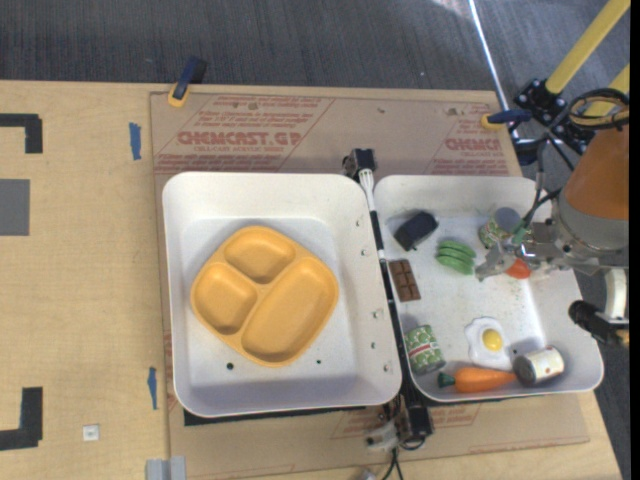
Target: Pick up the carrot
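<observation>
**Ana:** Camera view first: where does the carrot (484, 378) lie?

**Ben:** It lies flat along the near wall of the right bin (560, 190), tip pointing left. Its thick end sits just beside a small white cylinder with a dark end (539, 365), and a green-and-white can (424, 349) lies just to its left.

**Ana:** And the arm?

**Ben:** The grey arm with its orange band (604, 183) reaches in from the right. The gripper (508, 252) is over the far right part of that same bin, well apart from the carrot. Whether the jaws stand wide or narrow cannot be told; they blend with the small objects beneath them, among them a red-orange piece (518, 266) and a pale green one (493, 234).

**Ana:** What else is in that bin?

**Ben:** A green ridged item (456, 257) near the middle, a dark blue block (415, 229) at the far left, a brown chocolate bar (404, 279) against the left wall, and a toy fried egg (487, 339) just beyond the carrot.

**Ana:** And the left bin (190, 208)?

**Ben:** It holds a yellow divided plate (264, 293) with three compartments.
</observation>
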Motion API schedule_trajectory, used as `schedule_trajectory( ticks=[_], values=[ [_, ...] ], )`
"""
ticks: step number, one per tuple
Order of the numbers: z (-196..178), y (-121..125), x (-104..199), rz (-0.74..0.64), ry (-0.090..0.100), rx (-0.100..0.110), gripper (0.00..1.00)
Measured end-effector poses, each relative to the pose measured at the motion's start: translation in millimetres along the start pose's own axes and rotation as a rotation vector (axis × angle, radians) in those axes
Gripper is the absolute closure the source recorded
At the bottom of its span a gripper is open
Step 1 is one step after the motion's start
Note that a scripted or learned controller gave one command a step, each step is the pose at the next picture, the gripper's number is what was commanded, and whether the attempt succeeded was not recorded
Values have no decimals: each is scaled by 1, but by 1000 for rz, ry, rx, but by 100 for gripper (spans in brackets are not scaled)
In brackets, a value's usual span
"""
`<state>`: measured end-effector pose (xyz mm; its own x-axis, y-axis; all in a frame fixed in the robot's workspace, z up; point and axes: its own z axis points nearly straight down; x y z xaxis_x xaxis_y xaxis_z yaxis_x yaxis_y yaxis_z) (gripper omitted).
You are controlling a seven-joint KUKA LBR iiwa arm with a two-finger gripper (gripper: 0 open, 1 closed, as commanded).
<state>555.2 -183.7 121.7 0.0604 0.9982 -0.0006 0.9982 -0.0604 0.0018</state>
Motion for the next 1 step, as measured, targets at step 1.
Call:
schedule_trajectory(
  ticks=[1],
  values=[
    [36, -57, 42, -346, 2, 1, 0]
  ],
)
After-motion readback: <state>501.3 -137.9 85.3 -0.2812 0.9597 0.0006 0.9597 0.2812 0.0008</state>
